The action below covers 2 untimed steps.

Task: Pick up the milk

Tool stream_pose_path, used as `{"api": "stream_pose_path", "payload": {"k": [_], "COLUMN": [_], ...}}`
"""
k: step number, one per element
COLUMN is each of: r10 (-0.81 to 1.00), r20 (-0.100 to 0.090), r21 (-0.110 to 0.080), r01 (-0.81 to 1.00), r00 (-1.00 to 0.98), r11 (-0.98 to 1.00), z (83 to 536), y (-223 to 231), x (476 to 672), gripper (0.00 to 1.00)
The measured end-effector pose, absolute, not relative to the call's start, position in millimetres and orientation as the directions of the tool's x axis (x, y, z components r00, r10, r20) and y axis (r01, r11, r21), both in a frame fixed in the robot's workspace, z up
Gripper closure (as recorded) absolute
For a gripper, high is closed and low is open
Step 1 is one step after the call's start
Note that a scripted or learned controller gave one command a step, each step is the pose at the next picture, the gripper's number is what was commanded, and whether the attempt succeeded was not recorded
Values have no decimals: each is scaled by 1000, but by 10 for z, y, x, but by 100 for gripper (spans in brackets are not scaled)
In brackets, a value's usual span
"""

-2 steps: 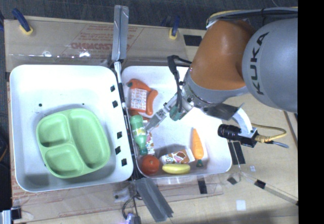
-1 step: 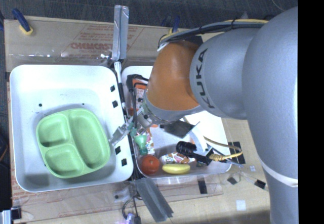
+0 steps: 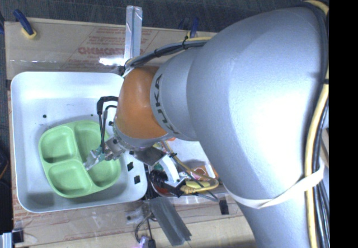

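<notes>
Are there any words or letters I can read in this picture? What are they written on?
"UKA", the end of a brand name, runs sideways on the grey arm, next to its orange band; the first letter is cut off.
Red printing on the cardboard sheet behind the white bin: too blurred to read.

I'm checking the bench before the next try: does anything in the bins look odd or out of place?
Nothing spilled or damaged. The tool is down over the green divided plate in the left bin, not at any milk; the arm hides most of the right bin.
</notes>
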<state>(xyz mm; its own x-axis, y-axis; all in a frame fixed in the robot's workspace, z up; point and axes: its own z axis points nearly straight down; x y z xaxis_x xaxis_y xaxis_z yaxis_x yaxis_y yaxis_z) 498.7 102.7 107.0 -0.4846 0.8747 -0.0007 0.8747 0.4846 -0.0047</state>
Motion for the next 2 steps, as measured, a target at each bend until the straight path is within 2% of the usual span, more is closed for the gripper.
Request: {"api": "stream_pose_path", "payload": {"k": [1,2], "r10": [877,969], "r20": [-5,0], "r21": [-17,-6], "r01": [876,969], "r00": [-481,-247], "r11": [481,247], "z": [1106,1884], "y": [969,895], "x": [4986,4823], "gripper": [100,100]}}
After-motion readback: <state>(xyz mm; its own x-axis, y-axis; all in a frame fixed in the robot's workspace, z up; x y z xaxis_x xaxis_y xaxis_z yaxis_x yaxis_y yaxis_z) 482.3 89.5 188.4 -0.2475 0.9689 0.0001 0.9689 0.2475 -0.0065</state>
